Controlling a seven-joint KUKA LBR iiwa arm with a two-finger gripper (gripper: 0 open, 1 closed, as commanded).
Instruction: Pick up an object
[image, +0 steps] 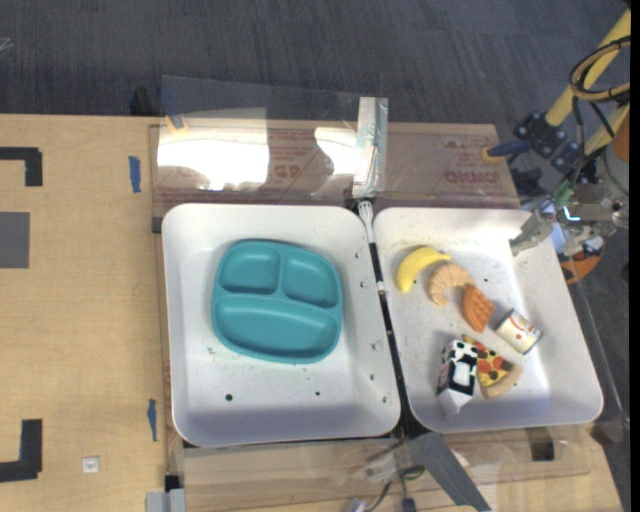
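Note:
The right bin (560, 400) holds several toy items: a yellow banana (418, 266), a pale orange shrimp (446, 282), an orange-red piece (477, 306), a small white can (519, 331), a pizza slice (495, 371) and a black-and-white carton (458, 372). My gripper (540, 228) hangs over the bin's far right corner, up and to the right of the can and apart from every item. It holds nothing that I can see.
A teal divided plate (277, 300) lies in the left bin (190, 400). A clear plastic panel (265, 150) stands behind the bins. Yellow and black cables (585, 75) hang at the upper right, by the arm.

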